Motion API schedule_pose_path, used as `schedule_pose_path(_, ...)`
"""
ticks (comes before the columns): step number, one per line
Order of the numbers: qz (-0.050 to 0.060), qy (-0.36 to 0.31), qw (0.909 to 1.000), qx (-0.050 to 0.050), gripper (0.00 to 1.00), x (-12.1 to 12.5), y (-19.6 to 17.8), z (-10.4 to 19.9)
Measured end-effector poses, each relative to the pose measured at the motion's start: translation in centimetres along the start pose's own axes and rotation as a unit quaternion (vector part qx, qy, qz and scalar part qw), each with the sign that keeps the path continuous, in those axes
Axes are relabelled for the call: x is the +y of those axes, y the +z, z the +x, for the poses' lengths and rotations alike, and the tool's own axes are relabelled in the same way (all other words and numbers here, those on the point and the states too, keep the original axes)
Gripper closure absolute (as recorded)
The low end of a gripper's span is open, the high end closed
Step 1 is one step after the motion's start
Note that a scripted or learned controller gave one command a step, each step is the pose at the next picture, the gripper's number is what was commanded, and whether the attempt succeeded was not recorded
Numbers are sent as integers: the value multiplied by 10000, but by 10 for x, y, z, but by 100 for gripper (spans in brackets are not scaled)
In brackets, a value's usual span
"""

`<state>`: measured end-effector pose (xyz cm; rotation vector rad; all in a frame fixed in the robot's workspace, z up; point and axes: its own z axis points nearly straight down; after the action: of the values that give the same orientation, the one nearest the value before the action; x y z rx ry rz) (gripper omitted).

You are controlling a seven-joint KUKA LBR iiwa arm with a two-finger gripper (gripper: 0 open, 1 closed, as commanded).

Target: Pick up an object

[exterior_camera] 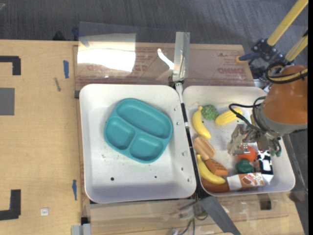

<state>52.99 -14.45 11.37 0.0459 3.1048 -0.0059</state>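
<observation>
The right bin (287, 173) holds several toy foods. My gripper (243, 143) is low inside it, right of centre, directly above a small red-orange piece (250, 155). In front of that lie a dark green piece (243, 167) and a white and red carton (252, 180). On the bin's left side are a yellow banana (199, 124), a tan bread roll (204, 147), a brown sausage (217, 169) and a second banana (208, 174). A green broccoli (210, 112) and a yellow corn cob (224, 117) sit at the back.
The left bin (93, 131) holds a teal divided plate (139, 129). My orange wrist band (288, 102) hangs over the right bin's far right corner. A clear panel (127, 62) stands behind both bins.
</observation>
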Motion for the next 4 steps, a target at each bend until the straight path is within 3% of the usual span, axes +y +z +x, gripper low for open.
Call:
schedule_pose_path(1, -2, -2, 10000, 7, 0, 0, 1, 0)
schedule_pose_path(2, -15, 640, 9979, 134, 0, -8, 24, 9)
schedule_pose_path(3, -2, 632, 9980, 51, 100, -8, 11, 3)
schedule_pose_path(4, -3, 631, 9980, 62, 0, -8, 12, 4)
